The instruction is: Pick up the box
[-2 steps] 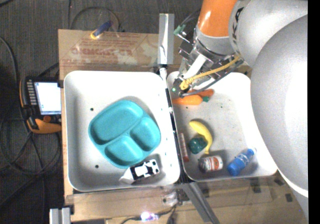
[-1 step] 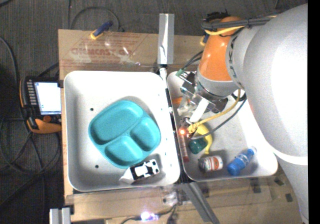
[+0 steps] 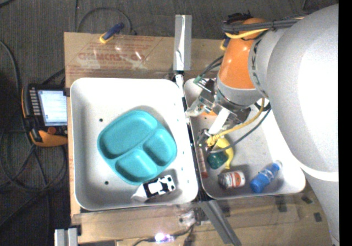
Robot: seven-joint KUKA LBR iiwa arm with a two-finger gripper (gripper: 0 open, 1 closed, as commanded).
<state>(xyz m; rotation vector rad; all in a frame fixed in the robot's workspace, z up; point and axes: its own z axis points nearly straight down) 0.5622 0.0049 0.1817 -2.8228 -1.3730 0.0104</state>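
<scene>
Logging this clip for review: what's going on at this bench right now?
A grey arm with an orange band reaches down into the right bin, its gripper low near that bin's left side, beside a teal cup. A can and a blue bottle lie nearby. The left bin holds a teal divided plate and a small black-and-white box, untouched at its near edge.

White left bin (image 3: 82, 146), turquoise divided tray (image 3: 137, 145), black-and-white patterned box (image 3: 160, 186), white right bin (image 3: 286, 184), blue bottle (image 3: 265, 177), silver can with red label (image 3: 231, 179), green and yellow items (image 3: 221, 154), grey arm with orange band (image 3: 239, 66), brown cardboard worktop (image 3: 118, 55).
</scene>
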